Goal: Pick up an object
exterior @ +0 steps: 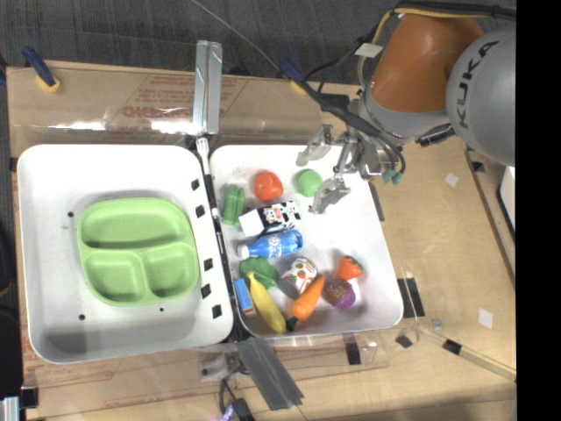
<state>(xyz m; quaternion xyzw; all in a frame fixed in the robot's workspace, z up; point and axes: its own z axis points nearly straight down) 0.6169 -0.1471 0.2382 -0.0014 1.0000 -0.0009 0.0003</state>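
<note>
Fingers spread above the right bin, nothing between them.
The fingers (pixel 320 175), splayed apart, hang over the right bin (pixel 372 235) with the green ball (pixel 308 181) just beside the lower one and an orange ball (pixel 267 184) near. A good grasp likely means centring over the green ball, descending straight, then closing before lifting.
</note>
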